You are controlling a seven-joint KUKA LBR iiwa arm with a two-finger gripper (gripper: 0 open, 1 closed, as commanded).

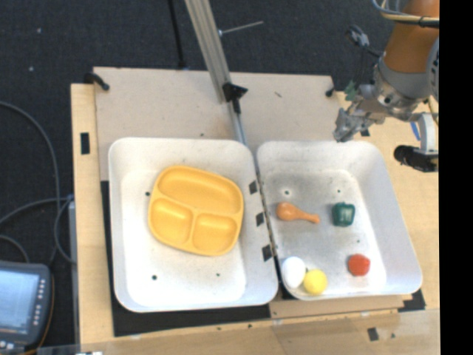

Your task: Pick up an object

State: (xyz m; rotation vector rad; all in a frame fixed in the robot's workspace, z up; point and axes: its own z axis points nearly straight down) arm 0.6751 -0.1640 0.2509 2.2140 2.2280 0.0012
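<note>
Above the right bin's (384, 170) far rim, hand (345, 133) grip unreadable; green toy (343, 214) mid-floor

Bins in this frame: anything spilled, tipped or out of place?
Nothing stands out. The yellow tray lies flat in the left bin; five small items sit inside the right bin. The claw hovers at its far rim.
</note>
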